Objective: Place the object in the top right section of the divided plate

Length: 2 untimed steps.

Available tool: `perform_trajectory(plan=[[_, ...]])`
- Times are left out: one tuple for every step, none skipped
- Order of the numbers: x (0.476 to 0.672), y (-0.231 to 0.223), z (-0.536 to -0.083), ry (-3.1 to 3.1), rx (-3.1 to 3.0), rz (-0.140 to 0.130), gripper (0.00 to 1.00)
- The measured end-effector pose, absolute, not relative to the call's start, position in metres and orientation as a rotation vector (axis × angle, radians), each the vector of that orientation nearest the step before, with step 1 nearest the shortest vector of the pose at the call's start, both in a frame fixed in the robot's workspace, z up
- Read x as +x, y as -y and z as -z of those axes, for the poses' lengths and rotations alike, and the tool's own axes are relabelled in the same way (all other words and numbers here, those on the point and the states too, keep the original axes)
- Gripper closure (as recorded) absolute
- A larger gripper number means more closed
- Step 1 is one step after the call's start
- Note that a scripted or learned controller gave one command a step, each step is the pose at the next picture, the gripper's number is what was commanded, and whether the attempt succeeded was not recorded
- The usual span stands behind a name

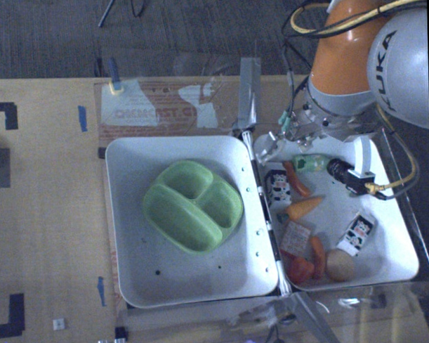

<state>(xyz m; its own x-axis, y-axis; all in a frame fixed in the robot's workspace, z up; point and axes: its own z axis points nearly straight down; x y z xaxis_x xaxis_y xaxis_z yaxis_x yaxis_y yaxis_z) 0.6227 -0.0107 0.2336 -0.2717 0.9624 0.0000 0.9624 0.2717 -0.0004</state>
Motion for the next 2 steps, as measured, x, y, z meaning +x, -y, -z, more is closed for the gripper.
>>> perform_trajectory(plan=[[0.623, 0.011, -0.234, 2.505, -1.896, 0.000, 0.00], [0.644, 0.001, -0.205, 2.554, -1.833, 0.002, 0.00]])
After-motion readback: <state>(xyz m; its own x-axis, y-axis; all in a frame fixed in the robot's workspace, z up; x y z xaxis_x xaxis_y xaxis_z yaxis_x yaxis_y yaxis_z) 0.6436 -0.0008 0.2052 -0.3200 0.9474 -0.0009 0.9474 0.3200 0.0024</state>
